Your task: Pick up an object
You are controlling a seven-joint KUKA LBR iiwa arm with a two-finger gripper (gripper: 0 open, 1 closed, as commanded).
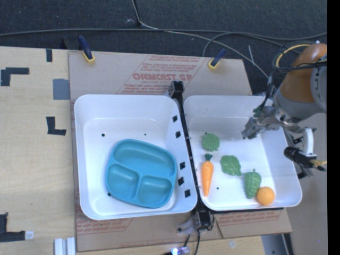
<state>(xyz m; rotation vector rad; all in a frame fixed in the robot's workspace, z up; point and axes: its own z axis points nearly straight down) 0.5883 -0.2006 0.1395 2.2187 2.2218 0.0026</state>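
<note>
The right bin point(228, 108) holds a green broccoli-like piece point(211, 141), an orange carrot point(206, 176), a green leafy piece point(230, 165), a green pepper-like piece point(252, 183) and an orange fruit point(265, 195). My gripper point(252, 130) hangs over the right bin's far right part, up and to the right of the leafy piece and apart from all the items. I see nothing between its dark fingers.
The left bin point(87, 110) holds a blue divided tray point(142, 172). A black divider clip strip point(181, 142) runs between the bins. Cables point(212, 39) cross the dark mat behind. Cardboard point(154, 73) underlies both bins.
</note>
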